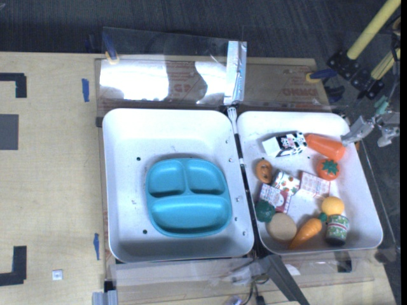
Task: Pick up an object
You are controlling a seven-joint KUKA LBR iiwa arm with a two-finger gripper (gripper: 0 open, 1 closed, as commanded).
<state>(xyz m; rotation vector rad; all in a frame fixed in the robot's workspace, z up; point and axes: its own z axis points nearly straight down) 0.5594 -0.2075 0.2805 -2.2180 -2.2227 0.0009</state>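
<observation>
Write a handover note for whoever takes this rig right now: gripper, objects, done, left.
Gripper: at the right bin's far right rim, above the pile; nothing seen between its fingers.
Objects: all in the right bin, including the orange carrot nearest the gripper, strawberry, black-and-white carton, lemon, second carrot.
Left bin: holds a blue divided tray.
Done: no pick yet.
Left: grasp and lift one object.
</observation>
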